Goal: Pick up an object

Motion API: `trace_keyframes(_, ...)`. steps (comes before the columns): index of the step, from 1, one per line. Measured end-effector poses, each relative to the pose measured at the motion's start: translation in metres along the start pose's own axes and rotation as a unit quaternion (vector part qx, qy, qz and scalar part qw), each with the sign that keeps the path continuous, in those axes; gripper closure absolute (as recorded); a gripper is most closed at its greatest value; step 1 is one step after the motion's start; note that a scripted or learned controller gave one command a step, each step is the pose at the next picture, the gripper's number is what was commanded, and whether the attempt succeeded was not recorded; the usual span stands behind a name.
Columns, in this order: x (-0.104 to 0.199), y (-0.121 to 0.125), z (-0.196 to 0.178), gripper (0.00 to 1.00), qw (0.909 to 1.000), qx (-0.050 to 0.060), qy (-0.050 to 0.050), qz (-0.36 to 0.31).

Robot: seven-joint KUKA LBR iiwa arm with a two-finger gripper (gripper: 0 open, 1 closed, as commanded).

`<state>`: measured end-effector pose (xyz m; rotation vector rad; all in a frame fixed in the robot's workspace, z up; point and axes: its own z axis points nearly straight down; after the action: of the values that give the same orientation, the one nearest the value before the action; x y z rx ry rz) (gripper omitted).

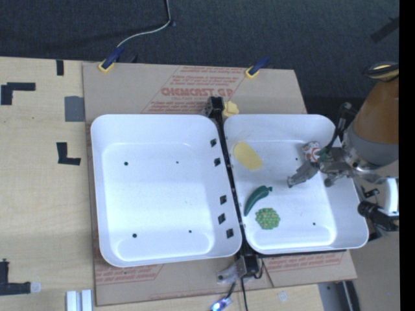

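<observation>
The right bin (pixel 324 238) holds a pale yellow lump (pixel 247 155) near its left wall. Below that lie a dark green pepper-shaped piece (pixel 257 198) and a round green knobbly ball (pixel 267 218). A small red-and-white object (pixel 312 151) lies near the bin's upper right. My gripper (pixel 313 177) hangs low over the right half of this bin, just below the red-and-white object. Its fingers are spread open, with only white bin floor between them. The green pieces lie well to its left.
The left bin (pixel 107 173) sits beside the right one, with a black divider clip strip (pixel 224 180) along their shared wall. Both bins rest on a cardboard sheet (pixel 194 89). The arm's grey and orange body (pixel 379 122) stands over the right bin's right rim.
</observation>
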<state>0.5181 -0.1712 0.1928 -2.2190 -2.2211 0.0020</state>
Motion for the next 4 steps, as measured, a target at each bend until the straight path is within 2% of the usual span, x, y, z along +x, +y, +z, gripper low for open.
trace_keyframes(1, 0.035, 0.045, 0.114, 0.00, 1.0000, -0.001, -0.001, -0.002)
trace_keyframes(2, 0.034, 0.117, 0.107, 0.00, 1.0000, -0.004, -0.001, -0.002)
trace_keyframes(3, 0.070, 0.152, 0.108, 0.00, 1.0000, -0.002, 0.000, -0.002)
trace_keyframes(4, 0.160, 0.152, 0.001, 0.00, 1.0000, -0.004, -0.002, -0.001)
